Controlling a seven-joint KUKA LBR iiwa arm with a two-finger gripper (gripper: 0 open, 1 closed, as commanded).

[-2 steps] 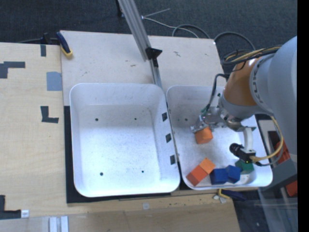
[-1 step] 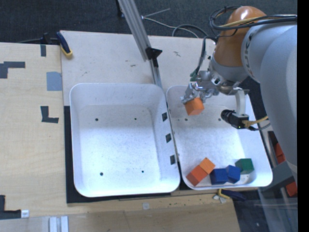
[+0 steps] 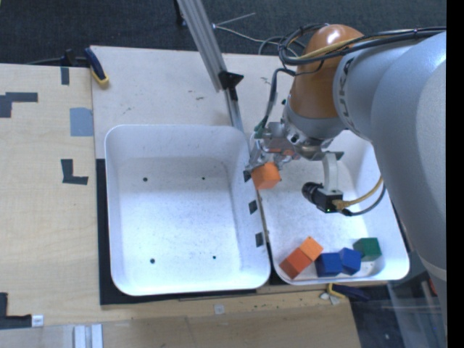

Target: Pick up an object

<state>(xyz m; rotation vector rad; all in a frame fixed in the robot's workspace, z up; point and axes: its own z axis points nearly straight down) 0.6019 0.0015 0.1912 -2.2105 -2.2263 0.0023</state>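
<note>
Grey arm (image 3: pixel 391 100) lowers its claw (image 3: pixel 270 158), which clasps an orange block (image 3: pixel 266 175) directly beneath.

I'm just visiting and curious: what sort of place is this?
Probably a robotics lab test bench: a grey robot arm reaches over two shallow white bins, with small coloured blocks and loose cables around.

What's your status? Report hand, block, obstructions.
Hand over the divide between bins, an orange block at its tip; grip unconfirmed. Other blocks clustered in right bin's near corner. Nothing in the way.
</note>
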